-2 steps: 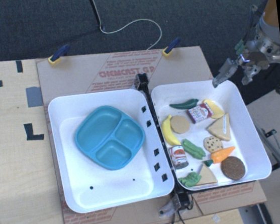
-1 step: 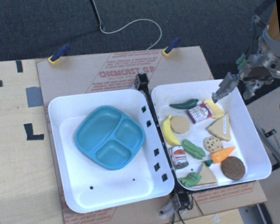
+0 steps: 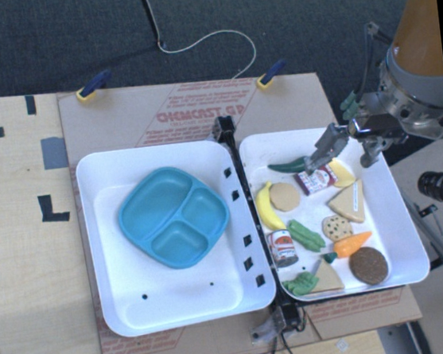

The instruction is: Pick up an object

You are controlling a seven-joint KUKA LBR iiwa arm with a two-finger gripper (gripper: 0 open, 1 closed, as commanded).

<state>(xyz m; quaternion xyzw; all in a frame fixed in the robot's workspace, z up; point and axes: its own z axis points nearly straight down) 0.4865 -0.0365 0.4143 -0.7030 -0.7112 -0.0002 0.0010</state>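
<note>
Robot gripper (image 3: 344, 143) hangs at two o'clock over the right bin (image 3: 404, 226) of toy food, jaws spread, holding nothing; pick not yet made.

Blue plate (image 3: 173, 216) (white bins (image 3: 102, 251))

Under my reach: light wood bench (image 3: 23, 260) with dark tape marks, brown cardboard sheet (image 3: 197, 111) with red print on top. Blue-and-yellow clamps (image 3: 93, 85) pin its far corners. Dark grey carpet (image 3: 44, 34) beyond, thin white cable (image 3: 213, 41) looping across it. Even light, soft shadows.
</note>
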